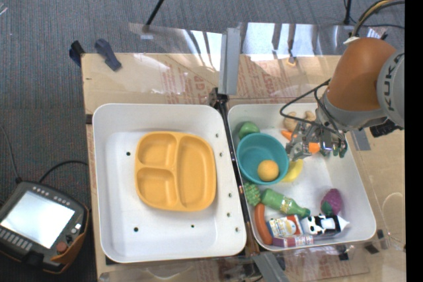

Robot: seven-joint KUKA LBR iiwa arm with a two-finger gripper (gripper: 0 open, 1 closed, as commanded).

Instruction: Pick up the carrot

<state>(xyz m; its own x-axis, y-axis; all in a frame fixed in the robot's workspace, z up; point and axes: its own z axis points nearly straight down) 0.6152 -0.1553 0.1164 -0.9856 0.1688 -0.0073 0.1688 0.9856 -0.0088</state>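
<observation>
fingers (305, 147) hang over the carrot (288, 135) in the right bin (350, 172) (grip state: cannot tell).

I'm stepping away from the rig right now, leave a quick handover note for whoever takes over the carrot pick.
Gripper: low over the upper part of the right bin, right of the teal bowl; finger state not readable from this angle.
Carrot: an orange piece shows in the right bin just left of the gripper, partly hidden by it; no sign it is held.
Left bin: holds the yellow divided plate.
Done: the arm is at the carrot.
Left: confirm a grasp on the carrot, then lift it.
</observation>
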